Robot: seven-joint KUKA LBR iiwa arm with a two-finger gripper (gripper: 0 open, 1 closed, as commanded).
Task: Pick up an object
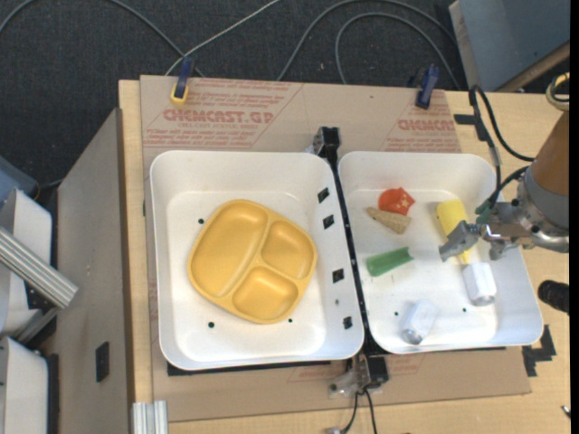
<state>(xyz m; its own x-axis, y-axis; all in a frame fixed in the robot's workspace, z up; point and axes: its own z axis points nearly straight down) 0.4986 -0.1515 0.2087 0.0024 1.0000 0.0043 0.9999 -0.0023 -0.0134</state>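
While the arm reached in from the right, its gripper hung over the right bin, fingers spread apart with nothing between them. Just under and beside them lay a yellow cylinder-like block, upper end toward the bin's far wall, lower end hidden by the fingers. Whether the fingers touched it I couldn't tell. My guess was this was the target.

Handling, judged from looks: the yellow block seemed rigid, light, smooth plastic, likely slippery, so a grip across its short width near the middle would suit.

Other items, placed from the yellow block: a red toy sat left of it, touching a tan wedge just below. A green flat piece lay lower left. A white cylinder lay just below the gripper, near the yellow block's lower end. A clear-grey small object sat further down toward the near wall. The left bin held a yellow divided plate, well apart.
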